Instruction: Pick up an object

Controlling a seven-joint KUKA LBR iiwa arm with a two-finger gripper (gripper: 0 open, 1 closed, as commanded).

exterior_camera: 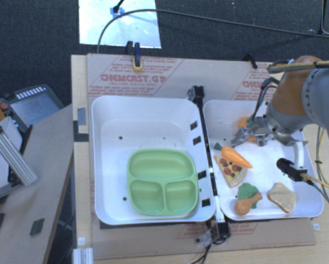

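In the right bin [226, 110], my gripper [251, 138] hangs low over the far part, just right of and above the orange carrot [236, 157]. A small orange piece [243, 122] lies partly hidden behind the gripper. A pizza slice [231, 171] lies under the carrot's near side. Nearer the front are a brown drumstick [242, 205] with a green broccoli piece [247, 191] on it, and a slice of bread [281, 197] to their right. Nothing is visibly held.
The left bin [148, 104] holds a green divided plate [162, 181] toward its front. A black-clipped divider [204, 147] runs between the bins. The arm's orange-banded wrist [294, 92] reaches in over the right bin's far right corner.
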